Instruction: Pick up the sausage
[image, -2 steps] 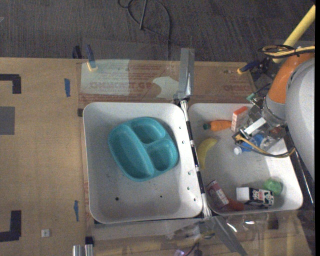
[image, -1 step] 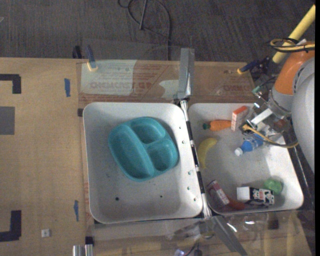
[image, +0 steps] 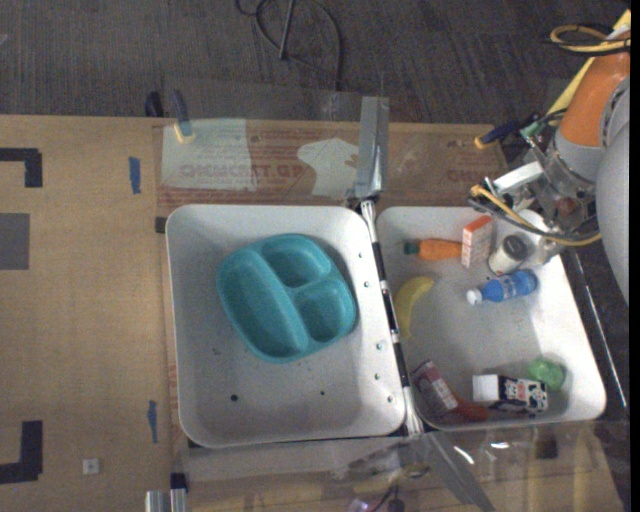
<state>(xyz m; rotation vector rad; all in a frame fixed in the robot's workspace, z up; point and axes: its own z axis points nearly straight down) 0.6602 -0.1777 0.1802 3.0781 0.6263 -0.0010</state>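
The sausage (image: 471, 409) is a small reddish-brown piece lying against the front wall of the right bin (image: 585, 340), between a dark red packet (image: 434, 384) and a white and black box (image: 511, 392). My gripper (image: 516, 248) hangs over the far right corner of that bin, under the grey wrist with its cables. It is well away from the sausage, close to a white and orange carton (image: 477, 241) and a blue bottle (image: 505, 288). I see nothing held in it.
The right bin also holds an orange carrot (image: 434, 249), a yellow banana (image: 411, 298) and a green item (image: 548, 373). A teal divided plate (image: 287, 295) lies in the left bin (image: 200, 380). A metal divider (image: 385, 310) separates the bins.
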